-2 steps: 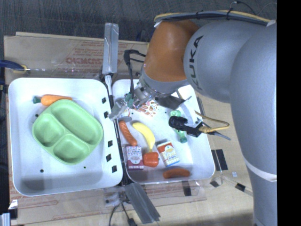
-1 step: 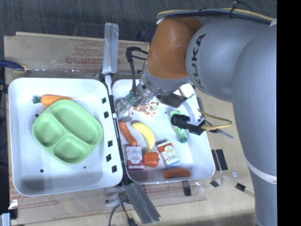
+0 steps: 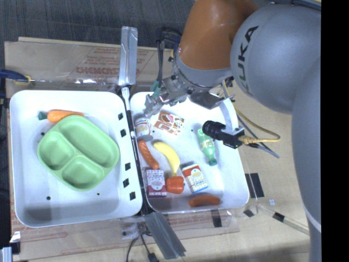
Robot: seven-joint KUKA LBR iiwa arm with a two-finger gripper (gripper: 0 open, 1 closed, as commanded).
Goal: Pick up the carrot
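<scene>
the carrot (image 3: 61,114) is seen untouched just behind the green tray (image 3: 78,152), while the pincer (image 3: 154,100), whose state cannot be told, is held well right of that tray, so the approach step is judged pending, requiring leftward travel.

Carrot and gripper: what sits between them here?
In the camera view, the carrot lies in the left bin; between it and the gripper run bare bin floor and the bins' divider.
</scene>
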